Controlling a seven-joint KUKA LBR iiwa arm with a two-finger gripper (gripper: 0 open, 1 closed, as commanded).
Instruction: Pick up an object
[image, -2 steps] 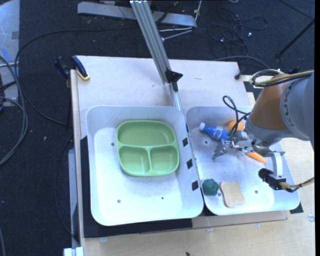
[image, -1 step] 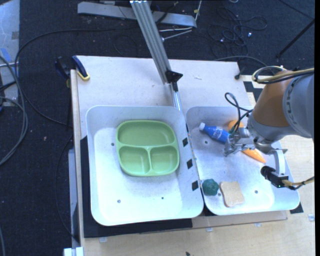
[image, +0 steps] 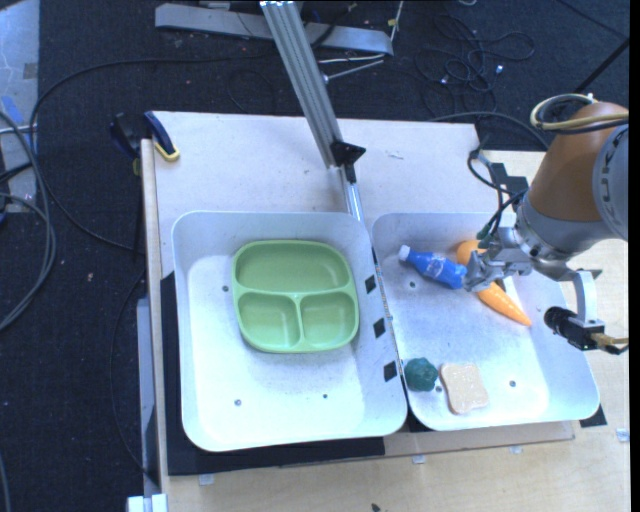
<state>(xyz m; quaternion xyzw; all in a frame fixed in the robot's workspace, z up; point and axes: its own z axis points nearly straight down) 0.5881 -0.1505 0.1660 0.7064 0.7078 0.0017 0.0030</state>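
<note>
Arm's two-finger gripper (image: 487, 270) is hovering low over the right white bin (image: 560, 390), sitting at the junction of two items. Whether it is released or clenched: cannot tell, wrist is masking it.

Blue plastic tube with a white cap (image: 432, 267) is lying just to the claw's left, touching or nearly so. Orange carrot-shaped toy (image: 503, 302) is running from under the claw toward the near right. Dark green rounded lump (image: 421, 374) and tan square sponge-like block (image: 465, 387) are resting well below the claw, near the bin's front edge.

Risk, as judged: tube and carrot are crowding each other, so a closing grip may be catching both, or nudging one aside and coming up with nothing.

Left white bin (image: 200, 400) is holding a pale green three-compartment plastic tray (image: 296, 295), well left of the claw. Bench is pale board; dark carpet and loose black cables are surrounding it.
</note>
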